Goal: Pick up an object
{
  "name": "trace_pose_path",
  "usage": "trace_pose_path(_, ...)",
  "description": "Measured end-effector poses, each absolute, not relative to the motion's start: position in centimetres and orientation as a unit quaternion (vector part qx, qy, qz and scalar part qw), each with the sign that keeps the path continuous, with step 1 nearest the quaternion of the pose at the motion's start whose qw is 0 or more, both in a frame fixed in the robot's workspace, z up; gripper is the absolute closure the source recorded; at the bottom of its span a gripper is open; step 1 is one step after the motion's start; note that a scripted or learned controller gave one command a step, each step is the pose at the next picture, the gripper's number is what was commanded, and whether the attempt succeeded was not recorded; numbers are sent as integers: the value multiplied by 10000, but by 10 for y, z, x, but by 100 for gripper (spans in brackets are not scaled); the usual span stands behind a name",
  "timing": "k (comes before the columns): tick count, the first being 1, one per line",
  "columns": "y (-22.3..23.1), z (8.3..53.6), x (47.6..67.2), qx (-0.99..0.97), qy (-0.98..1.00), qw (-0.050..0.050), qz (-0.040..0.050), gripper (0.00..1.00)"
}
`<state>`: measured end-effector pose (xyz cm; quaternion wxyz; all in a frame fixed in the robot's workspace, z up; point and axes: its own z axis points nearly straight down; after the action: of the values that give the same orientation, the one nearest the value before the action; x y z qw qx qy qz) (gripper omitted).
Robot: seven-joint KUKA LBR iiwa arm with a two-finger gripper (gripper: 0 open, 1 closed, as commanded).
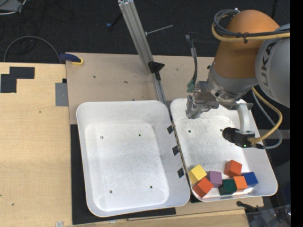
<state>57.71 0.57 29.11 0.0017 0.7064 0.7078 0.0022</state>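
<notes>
Blocks (222, 178) clustered at right bin (208, 126) near corner; gripper (193, 111) apart.

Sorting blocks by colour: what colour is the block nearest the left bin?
Yellow. The yellow block shows clearly in the camera view, in the right bin.

Very little lettering can be read here. The one legible mark sits on the grey arm (277, 60) at about three o'clock in the view: large dark capital letters run up its casing, just beside the orange band (246, 37), and the part showing reads "KU" (the rest of the word runs out past the edge). The two white bins, the blocks in the bin toward five o'clock and the wooden bench surface carry no print, number or sign that can be made out.
</notes>
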Motion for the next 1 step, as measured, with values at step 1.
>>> trace_pose_path(1, 20, 324, 535, 7064, 7078, -9, 1, 100)
